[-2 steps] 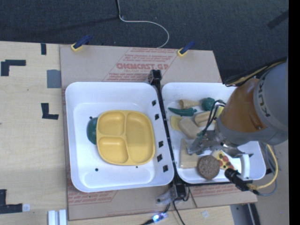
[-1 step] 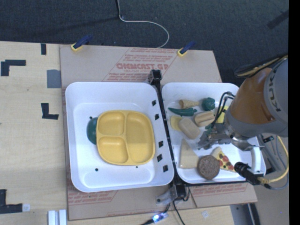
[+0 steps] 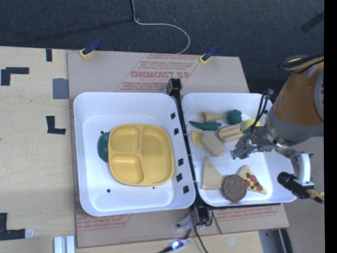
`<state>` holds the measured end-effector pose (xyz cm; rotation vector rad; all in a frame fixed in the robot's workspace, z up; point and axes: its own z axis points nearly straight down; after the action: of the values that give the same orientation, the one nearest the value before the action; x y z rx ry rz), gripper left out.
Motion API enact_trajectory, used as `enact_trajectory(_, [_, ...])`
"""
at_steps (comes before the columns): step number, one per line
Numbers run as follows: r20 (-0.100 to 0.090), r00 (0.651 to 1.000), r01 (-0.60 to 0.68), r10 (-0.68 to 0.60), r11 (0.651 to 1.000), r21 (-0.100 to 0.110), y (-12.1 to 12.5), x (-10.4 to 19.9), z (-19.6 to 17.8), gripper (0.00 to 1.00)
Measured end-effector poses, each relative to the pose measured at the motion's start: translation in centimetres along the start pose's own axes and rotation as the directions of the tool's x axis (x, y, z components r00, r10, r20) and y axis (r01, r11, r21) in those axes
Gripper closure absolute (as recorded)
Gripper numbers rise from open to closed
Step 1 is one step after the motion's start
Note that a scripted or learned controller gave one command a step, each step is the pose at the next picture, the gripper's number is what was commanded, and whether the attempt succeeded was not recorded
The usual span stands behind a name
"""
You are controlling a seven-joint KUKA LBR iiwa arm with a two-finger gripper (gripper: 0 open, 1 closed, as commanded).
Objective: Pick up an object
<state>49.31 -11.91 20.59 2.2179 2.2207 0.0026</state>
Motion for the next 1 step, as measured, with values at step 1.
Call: enact_trajectory(1, [-0.001,1.000,0.000,0.000,1.000,0.003,0.03,0.05,-1.91,1.00])
